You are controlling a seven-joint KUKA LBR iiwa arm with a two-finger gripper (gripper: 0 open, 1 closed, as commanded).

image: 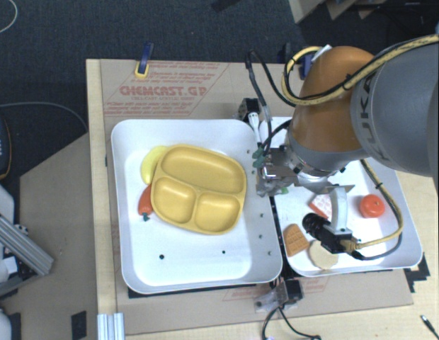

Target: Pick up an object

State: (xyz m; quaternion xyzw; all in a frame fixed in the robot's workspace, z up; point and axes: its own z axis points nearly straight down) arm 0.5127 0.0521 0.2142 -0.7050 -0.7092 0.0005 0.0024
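Can't tell the hand's state, so I'd drop it straight onto the orange lid sitting alone in the right bin.

Arm: thick grey cylindrical link entering from the right, smooth matte casing. Orange band above the wrist, rounded and glossy, with a highlight on its far side. Yellow and black cables loop over the band's far left side. Below it, a grey metal wrist flange. A yellow-and-black cable curves along the near right side.
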